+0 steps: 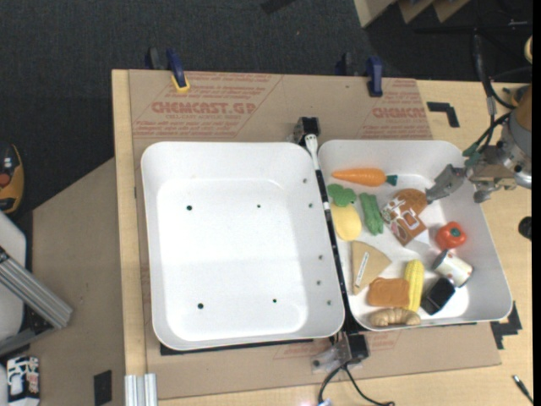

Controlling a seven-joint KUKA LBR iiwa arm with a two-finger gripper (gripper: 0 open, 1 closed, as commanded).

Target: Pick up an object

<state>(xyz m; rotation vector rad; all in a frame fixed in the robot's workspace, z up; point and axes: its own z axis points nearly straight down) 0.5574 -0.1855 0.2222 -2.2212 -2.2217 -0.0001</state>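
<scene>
the end effector hangs over the right bin's far right side, fingers spread and grasping nothing. a carrot and tomato lie in that bin.

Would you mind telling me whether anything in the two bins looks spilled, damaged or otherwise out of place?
Nothing looks spilled or broken. The one oddity is the lopsided load: every toy, from the carrot to the tomato and corn, is crowded in the right bin. The gripper hangs over that bin's far right edge.
</scene>
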